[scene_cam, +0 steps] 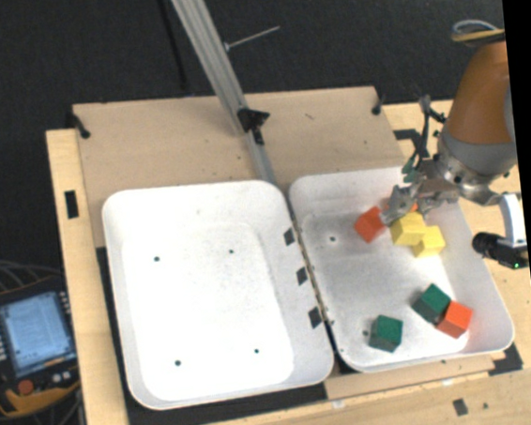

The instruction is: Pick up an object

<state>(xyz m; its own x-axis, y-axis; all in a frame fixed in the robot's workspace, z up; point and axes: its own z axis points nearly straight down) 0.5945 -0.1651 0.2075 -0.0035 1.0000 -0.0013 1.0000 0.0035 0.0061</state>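
The right bin (340, 199) holds several small blocks. An orange block (370, 225) lies near its middle top, with a yellow block (418, 234) just right of it. Lower down lie a green block (387, 332), a second green block (432, 301) and an orange-red block (455, 318) touching it. My gripper (404, 202) hangs low over the bin's upper right, between the orange block and the yellow block and close above both. The arm's grey body and orange band (480, 99) rise to the right.
The left bin (203, 289) stands beside the right one on the wooden bench. A slanted metal pole (217, 66) runs from the top down to the gap between the bins. A handheld control pendant (28, 335) sits at the far left.
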